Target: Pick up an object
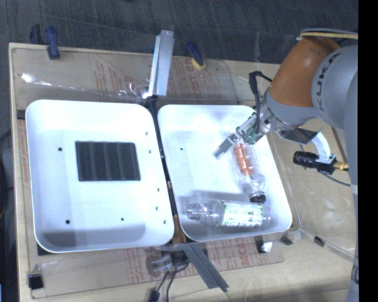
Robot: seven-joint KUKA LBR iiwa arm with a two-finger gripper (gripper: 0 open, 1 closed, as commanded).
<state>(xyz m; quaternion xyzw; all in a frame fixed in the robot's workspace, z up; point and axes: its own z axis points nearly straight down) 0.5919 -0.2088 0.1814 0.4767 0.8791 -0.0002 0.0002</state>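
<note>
A small clear bottle with an orange label (245, 163) lies in the right bin (189, 128), its black cap pointing toward the near rim. A larger clear bottle with a green label (230, 214) lies on its side along that bin's near wall. My gripper (234, 141) hangs over the right bin's far right part, at the upper end of the orange-label bottle and right next to it. I cannot tell whether it touches the bottle. The grey arm with its orange band (302, 74) comes in from the right.
The left bin (44, 194) holds a dark ribbed rectangular block (107, 161) in its middle. A metal bar (161, 61) stands up behind the seam between the bins. Blue clamps (50, 41) sit on the bench's far edge.
</note>
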